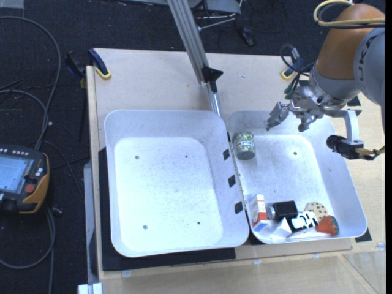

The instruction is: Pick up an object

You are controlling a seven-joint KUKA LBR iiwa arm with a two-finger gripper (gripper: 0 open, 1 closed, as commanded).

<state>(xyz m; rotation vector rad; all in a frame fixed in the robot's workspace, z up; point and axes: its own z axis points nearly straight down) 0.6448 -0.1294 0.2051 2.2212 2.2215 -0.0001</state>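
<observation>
the hand (289, 119) hangs wide open with nothing in it, over the far end of the right bin (343, 182). the green can (244, 145) lies just left and below it, probably the easiest grab since it's alone.

Green-patterned can (244, 145), red strawberry (329, 225), spotted cookie (315, 209) (bins (122, 127) white), orange-banded arm (343, 48).

Dark carpet floor (37, 54) with cables, pale wooden bench (153, 78), handheld controller (21, 179).
</observation>
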